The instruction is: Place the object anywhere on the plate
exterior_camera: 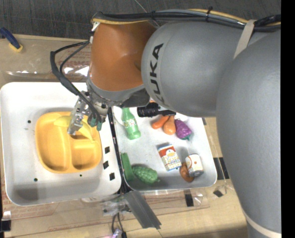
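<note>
The yellow divided plate (63, 145) lies in the left bin (18, 182). My gripper (81, 118) hangs over the plate's upper right rim, close to the wall between the two bins. A small green piece (94, 122) shows right beside the gripper; I cannot tell whether it is a held object or part of the tool. The arm's orange band and grey body cover the upper part of both bins.
The right bin (207, 175) holds a green bottle (131, 124), an orange carrot-like toy (165, 122), purple grapes (183, 129), a small printed carton (170, 157), a can (192, 165) and a bumpy green vegetable (144, 174). A blue clip (11, 39) sits at the bench's far left.
</note>
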`<state>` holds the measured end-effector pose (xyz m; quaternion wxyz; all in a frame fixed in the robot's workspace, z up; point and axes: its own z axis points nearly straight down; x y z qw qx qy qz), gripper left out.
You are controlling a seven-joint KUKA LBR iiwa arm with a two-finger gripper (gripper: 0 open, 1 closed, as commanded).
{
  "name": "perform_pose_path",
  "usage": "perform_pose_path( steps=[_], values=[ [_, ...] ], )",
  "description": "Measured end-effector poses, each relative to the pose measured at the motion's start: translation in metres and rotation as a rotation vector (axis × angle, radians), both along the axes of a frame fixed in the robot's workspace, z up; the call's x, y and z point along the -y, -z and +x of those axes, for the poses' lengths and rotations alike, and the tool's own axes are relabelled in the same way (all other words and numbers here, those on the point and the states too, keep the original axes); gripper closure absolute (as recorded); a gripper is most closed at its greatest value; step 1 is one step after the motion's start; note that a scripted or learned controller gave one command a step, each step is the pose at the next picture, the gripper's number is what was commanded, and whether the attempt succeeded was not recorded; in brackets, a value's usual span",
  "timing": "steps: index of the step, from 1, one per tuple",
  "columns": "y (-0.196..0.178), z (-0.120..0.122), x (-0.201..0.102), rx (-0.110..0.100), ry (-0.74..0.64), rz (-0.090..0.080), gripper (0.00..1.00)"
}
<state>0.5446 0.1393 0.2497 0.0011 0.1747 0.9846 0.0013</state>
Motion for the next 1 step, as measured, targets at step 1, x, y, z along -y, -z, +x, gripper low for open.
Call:
perform_pose_path(
  steps=[1],
  values=[
    [0.0007, 0.0002, 0.0023, -0.001, 0.004, -0.002, 0.0]
  ],
)
